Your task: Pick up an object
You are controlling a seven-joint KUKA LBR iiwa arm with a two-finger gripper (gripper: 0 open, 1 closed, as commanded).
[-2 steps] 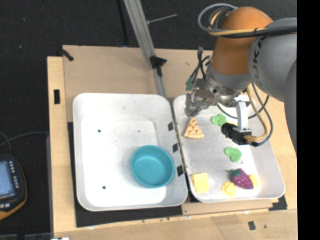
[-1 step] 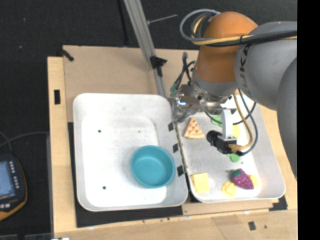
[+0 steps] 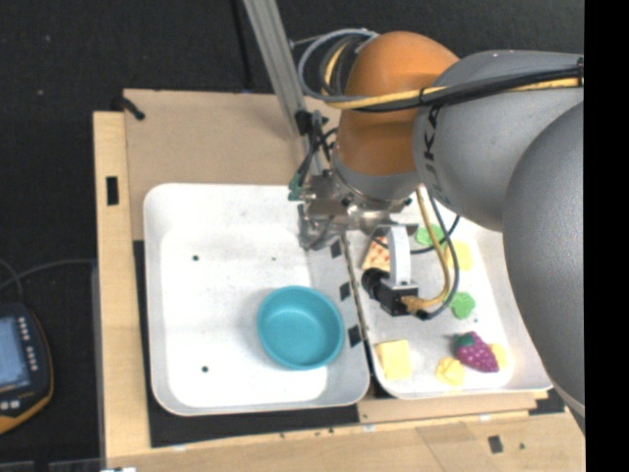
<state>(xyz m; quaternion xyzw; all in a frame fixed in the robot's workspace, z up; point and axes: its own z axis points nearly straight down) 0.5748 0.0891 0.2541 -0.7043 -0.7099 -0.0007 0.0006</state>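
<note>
Grey arm (image 3: 511, 165) across right bin (image 3: 428, 383), blue bowl (image 3: 300, 327) in left bin (image 3: 206, 293), purple grapes (image 3: 476, 352)

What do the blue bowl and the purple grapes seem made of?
Bowl: probably plastic; smooth, even blue, with a faint sheen on the rim. Grapes: probably moulded toy plastic or rubber; lumpy, flat purple, too small to tell which.

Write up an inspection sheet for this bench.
Surface: bench bearing left bin and right bin, side by side.
Job's things: blue bowl in left bin; yellow block, purple grapes, green piece in right bin.
Clutter: nothing seen.
Claw: claw above the bins' shared edge; grip state unclear.
Cables: thin cable beside handheld pendant.
Surroundings: that pendant left of bench; dark floor.
</note>
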